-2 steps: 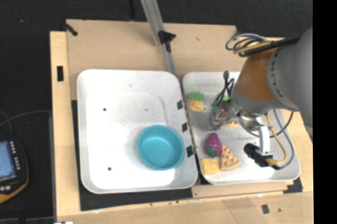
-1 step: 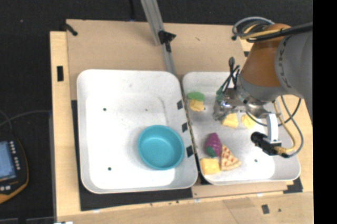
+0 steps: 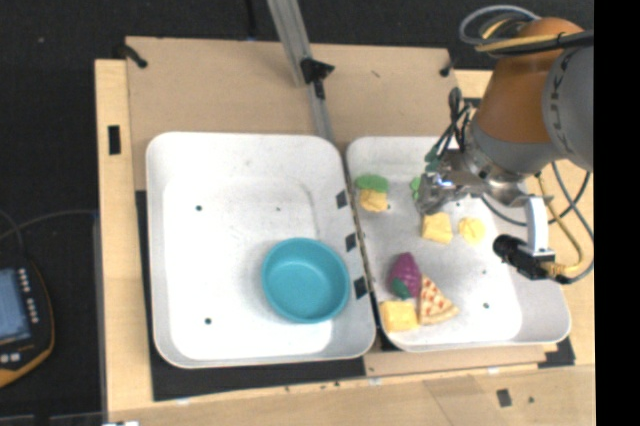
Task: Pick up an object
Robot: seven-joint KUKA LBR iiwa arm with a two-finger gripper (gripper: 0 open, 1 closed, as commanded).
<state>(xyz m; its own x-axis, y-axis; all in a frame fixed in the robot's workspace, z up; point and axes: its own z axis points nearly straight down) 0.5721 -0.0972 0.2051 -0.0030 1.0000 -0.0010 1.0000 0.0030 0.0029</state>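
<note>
Toy food pieces lie scattered in the right bin (image 3: 540, 309), any of them a candidate for picking up. Nearest the camera, at the bin's front left, a yellow block (image 3: 399, 316) sits touching a pizza slice (image 3: 436, 300), and a purple eggplant-like piece (image 3: 404, 274) with a green tip rests just behind them. Farther back, 2 yellow pieces lie side by side near the bin's middle: a cheese-like wedge (image 3: 437, 230) and a smaller rounded lump (image 3: 471, 231). Toward the bin's back left, a piece with a green top and yellow base (image 3: 373, 193) sits close to the divider between the 2 bins. The gripper (image 3: 432, 191) hangs just behind the wedge, above the bin floor, with nothing visible between its fingers; how far apart they are cannot be told from this angle. The grey arm with its orange band (image 3: 520, 99) reaches in from the right. In the left bin (image 3: 200, 174), a blue bowl (image 3: 304, 279) stands upright near the front right corner
</note>
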